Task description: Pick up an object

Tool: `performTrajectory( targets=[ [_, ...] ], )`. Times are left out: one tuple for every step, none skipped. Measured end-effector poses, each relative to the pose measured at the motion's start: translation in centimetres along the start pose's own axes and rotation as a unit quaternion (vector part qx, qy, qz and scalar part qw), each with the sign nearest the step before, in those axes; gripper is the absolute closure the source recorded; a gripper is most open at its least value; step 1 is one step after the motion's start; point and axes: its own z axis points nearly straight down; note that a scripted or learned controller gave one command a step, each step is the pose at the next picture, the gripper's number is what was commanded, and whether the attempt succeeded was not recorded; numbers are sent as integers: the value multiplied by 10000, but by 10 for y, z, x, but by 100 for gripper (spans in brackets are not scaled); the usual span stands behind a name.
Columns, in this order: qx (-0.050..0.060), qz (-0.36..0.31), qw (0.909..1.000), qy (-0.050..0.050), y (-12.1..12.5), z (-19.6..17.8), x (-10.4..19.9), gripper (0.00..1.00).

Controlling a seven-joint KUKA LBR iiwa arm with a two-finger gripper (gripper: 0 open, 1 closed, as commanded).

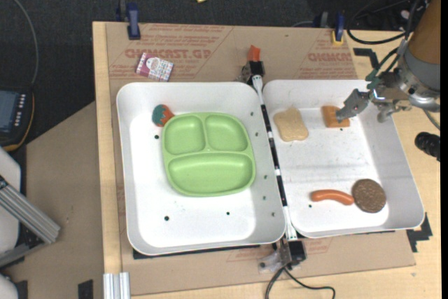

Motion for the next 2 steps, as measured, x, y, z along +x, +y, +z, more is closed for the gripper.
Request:
performTrajectory(
  targets=[
    [-3,8,10000,-15,54,79,-43,0],
    [6,-14,10000,0,93,163,-27,0]
  ],
)
